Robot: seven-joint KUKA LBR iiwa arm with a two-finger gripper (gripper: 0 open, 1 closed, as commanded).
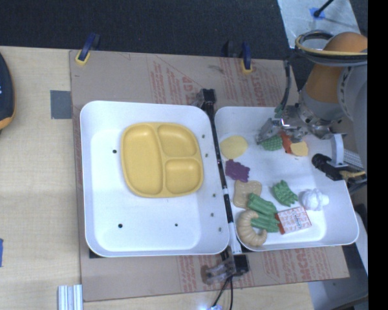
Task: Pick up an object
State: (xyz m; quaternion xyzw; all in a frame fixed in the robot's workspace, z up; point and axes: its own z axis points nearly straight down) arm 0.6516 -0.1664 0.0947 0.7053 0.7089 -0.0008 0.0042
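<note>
Gripper point(276, 132) sits at 12 o'clock in the right bin point(336, 231), over a green toy point(271, 143); its opening cannot be told. Yellow tray point(161, 158) occupies the left bin point(103, 231).

Arm point(339, 76) cut by right edge; hand point(278, 131) fingers unclear

Even, bright overhead light; left bin point(97, 173) glares faintly white, shadows soft, details slightly blurred, perhaps from compression.
</note>
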